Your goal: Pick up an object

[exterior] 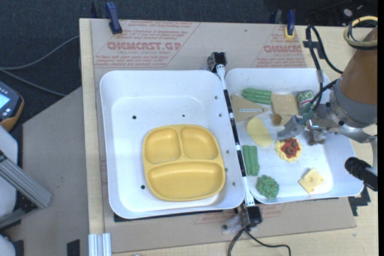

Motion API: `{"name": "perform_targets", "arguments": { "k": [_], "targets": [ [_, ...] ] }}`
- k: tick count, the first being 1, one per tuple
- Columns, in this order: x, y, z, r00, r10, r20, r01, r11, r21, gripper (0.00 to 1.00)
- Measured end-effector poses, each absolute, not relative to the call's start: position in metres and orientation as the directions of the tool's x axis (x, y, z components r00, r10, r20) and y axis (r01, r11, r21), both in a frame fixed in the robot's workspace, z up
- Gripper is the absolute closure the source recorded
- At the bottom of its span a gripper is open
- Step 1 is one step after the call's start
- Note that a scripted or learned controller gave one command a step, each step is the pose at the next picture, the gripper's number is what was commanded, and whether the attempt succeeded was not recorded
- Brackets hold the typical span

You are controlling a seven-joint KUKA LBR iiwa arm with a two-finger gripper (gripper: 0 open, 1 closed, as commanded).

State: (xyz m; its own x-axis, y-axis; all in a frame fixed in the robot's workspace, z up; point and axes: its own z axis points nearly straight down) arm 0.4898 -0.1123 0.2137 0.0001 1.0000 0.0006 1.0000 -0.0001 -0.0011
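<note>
Over the right bin [336,189] the gripper [298,127] hovers just above the small pizza toy [289,149]; I cannot tell the jaw state. Neighbouring pieces crowd close, so a descent could nudge them or miss.

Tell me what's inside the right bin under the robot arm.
The right bin holds toy food: a green pod, a tan block, a yellow slice, a pizza piece, a green strip, broccoli and cheese. The arm covers the bin's right side.
</note>
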Motion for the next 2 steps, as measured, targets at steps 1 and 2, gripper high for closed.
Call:
{"name": "perform_targets", "arguments": {
  "k": [1, 2],
  "targets": [
    [0.534, -0.16, 0.078, 0.003, 1.0, -0.002, 1.0, -0.003, -0.002, 0.0],
    [0.536, -0.158, 0.096, 0.001, 1.0, -0.003, 1.0, -0.001, 0.007, 1.0]
  ]
}}
